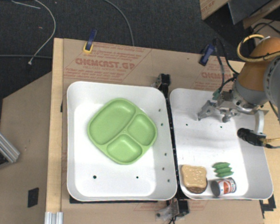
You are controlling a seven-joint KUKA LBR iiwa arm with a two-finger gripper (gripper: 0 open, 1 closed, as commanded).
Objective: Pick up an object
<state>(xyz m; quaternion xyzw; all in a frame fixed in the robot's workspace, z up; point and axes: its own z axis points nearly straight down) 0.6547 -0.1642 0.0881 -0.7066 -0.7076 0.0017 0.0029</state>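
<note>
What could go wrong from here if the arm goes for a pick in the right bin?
The bread slice, can and green pea pod crowd the right bin's near corner, so a descent may hit the wall or nudge a neighbour. The gripper sits at the far end, apart from them.

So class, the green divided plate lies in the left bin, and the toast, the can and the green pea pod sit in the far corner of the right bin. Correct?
Not quite. The camera view shows the toast, can and green pea pod in the right bin's near corner. The green divided plate does lie in the left bin.
</note>
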